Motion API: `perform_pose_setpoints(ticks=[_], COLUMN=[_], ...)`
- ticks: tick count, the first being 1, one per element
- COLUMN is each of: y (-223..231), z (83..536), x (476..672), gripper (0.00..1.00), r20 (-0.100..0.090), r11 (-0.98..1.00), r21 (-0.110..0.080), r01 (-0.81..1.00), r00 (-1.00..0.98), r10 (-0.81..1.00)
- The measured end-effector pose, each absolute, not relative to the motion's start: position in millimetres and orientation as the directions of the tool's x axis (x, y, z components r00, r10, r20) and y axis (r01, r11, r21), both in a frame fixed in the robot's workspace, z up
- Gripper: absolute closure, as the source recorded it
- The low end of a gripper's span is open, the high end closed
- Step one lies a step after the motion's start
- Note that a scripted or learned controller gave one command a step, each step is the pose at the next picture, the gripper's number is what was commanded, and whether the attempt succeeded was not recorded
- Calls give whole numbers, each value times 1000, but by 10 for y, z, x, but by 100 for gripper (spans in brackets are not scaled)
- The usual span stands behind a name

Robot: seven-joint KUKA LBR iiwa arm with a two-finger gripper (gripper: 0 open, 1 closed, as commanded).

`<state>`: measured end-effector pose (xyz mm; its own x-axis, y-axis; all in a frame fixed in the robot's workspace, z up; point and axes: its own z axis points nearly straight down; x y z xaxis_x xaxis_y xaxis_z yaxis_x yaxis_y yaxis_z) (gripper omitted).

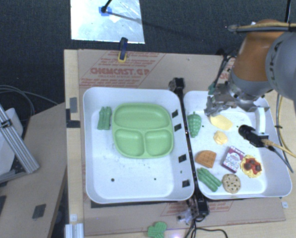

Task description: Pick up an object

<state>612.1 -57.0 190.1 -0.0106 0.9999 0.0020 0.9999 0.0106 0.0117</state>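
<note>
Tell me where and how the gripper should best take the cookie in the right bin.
Probably from straight above, fingers closing across the cookie's round edge. It lies flat near the right bin's front wall, so a side approach looks blocked. The red packet and green piece sit close, so closing along the front-to-back line seems safest.

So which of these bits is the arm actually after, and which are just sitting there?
Possibly in play, right bin, near the gripper:
- pale yellow piece
- green toy
- small yellow piece

Lying about:
- green divided plate, left bin
- cookie
- pizza toy
- red packet
</note>
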Motion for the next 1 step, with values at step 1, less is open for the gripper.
perform_pose_setpoints(ticks=[1], y=[-613], z=[1849], x=[6095], gripper=[0], r20=[0], r11=[3], r21=[3], r01=[1000], r00=[-3], r10=[1000])
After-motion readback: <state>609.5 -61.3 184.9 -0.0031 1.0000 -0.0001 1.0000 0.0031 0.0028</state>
